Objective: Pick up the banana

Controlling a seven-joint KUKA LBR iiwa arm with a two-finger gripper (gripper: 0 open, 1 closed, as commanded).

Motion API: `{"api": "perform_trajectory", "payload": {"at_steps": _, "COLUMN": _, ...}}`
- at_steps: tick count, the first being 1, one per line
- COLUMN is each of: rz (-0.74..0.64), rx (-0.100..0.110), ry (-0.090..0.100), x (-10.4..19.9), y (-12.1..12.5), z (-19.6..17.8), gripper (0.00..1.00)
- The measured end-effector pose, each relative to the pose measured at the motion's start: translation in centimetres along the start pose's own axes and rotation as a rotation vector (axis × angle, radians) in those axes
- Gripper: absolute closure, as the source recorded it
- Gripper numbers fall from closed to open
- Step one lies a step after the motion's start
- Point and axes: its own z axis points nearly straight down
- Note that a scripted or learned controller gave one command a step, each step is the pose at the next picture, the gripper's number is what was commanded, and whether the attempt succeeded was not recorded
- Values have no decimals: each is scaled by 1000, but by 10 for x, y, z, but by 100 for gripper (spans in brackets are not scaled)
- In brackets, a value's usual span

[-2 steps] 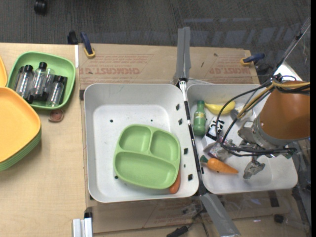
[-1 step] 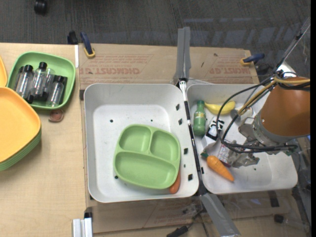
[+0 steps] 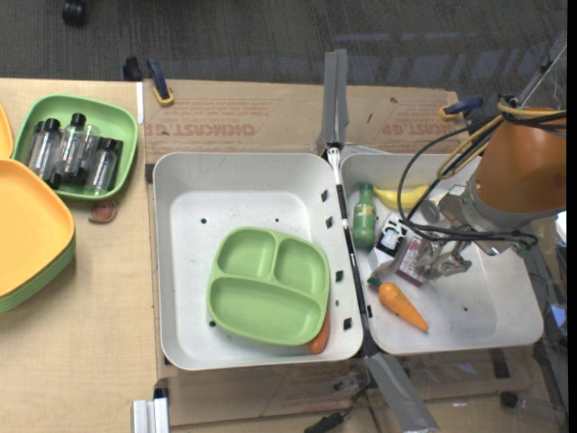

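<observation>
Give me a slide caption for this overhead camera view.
Arm's pincer low in right bin, banana behind it beside green bottle.

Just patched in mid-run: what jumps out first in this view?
The arm's orange band looms over the right bin, gripper low among the clutter. The banana lies at that bin's back beside a green bottle, a carrot nearer front. A green divided plate sits in the left bin.
</observation>
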Motion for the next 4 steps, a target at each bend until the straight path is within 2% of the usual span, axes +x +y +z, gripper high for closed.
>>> {"api": "perform_trajectory", "payload": {"at_steps": 1, "rz": 229, "rx": 4, "ry": -4, "x": -49, "y": -58, "z": 1, "gripper": 100}}
{"api": "perform_trajectory", "payload": {"at_steps": 2, "rz": 371, "rx": 2, "ry": -2, "x": -73, "y": -85, "z": 2, "gripper": 100}}
{"api": "perform_trajectory", "payload": {"at_steps": 3, "rz": 677, "rx": -2, "ry": -2, "x": -67, "y": -92, "z": 2, "gripper": 100}}
{"api": "perform_trajectory", "payload": {"at_steps": 4, "rz": 925, "rx": -1, "ry": 7, "x": -68, "y": -89, "z": 1, "gripper": 100}}
